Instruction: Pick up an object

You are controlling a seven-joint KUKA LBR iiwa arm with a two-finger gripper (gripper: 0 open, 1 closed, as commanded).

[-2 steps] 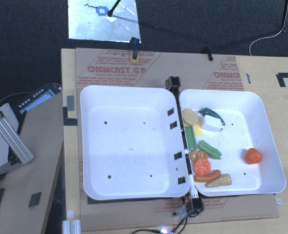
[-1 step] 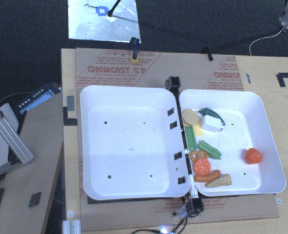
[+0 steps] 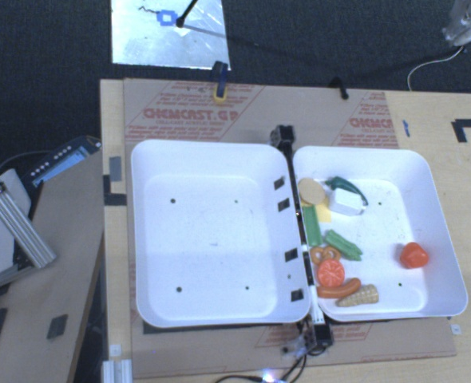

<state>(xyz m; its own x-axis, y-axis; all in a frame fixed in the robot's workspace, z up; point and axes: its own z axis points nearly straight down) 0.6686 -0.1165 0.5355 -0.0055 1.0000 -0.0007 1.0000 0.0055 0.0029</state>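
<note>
- Two white bins sit side by side on the bench [image 3: 459,214], joined along a black hinge strip w/ clips down the middle.
- Left bin [image 3: 211,230]: bare white floor w/ a few small dark dots.
- Right bin [image 3: 427,206]: holds all the toy food, mostly bunched along its 9 o'clock wall.
- Round tan bun-like piece [image 3: 311,190] at approx 10 o'clock in the right bin; small yellow block [image 3: 323,212] just below it, touching or nearly so.
- White block [image 3: 346,204] just beside the bun at its 3 o'clock, w/ a dark green curved piece [image 3: 346,186] lying over its top edge.
- Green pods [image 3: 341,243] near bin centre-left, slanted; another long green piece [image 3: 310,226] runs along the hinge wall.
- Pretzel [image 3: 325,254] touches the top of a red-orange tomato slice [image 3: 330,273] at approx 8 o'clock.
- Sausage [image 3: 338,287] and tan corn cob [image 3: 358,296] lie side by side at approx 7 o'clock, near the bin's front wall.
- Red pepper-like piece [image 3: 413,255] sits alone at approx 4 o'clock, well apart from the rest.
- Gripper: can't tell if open or closed.
- Beyond the bench at 12 o'clock: shiny silver sheet [image 3: 169,21] on dark floor.
</note>
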